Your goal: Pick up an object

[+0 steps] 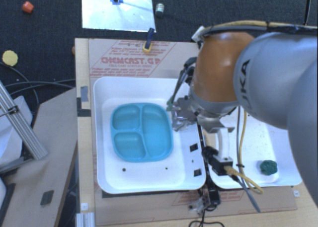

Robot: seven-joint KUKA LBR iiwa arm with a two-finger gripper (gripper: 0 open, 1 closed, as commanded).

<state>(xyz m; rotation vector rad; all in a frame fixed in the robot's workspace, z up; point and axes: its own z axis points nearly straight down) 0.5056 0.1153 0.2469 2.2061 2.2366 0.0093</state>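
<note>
Overhead slanted view of a bench with two shallow white bins side by side. Left bin [107,171] carries a blue divided tray [141,132], a rounded rectangle with three compartments, its long axis running roughly toward and away from the camera, tilted slightly. Right bin [285,161] carries a small dark green lump [269,167] near its front right corner.

Grey arm [278,77] with an orange band [218,67] reaches in from the right and hangs over the seam between the bins. Gripper [180,116] sits at the tray's right edge, just above or touching its rim; which of the two cannot be told from this angle. Whether it is released or clenched also cannot be told, since the wrist hides the tips, and nothing is seen held.

Key relation: the tray lies immediately to the left of the gripper, while the green lump lies well apart on the opposite side, beyond the wrist. Judging from this, the tray is the likelier target, and its thin raised rim looks like the only place to pinch.
</note>
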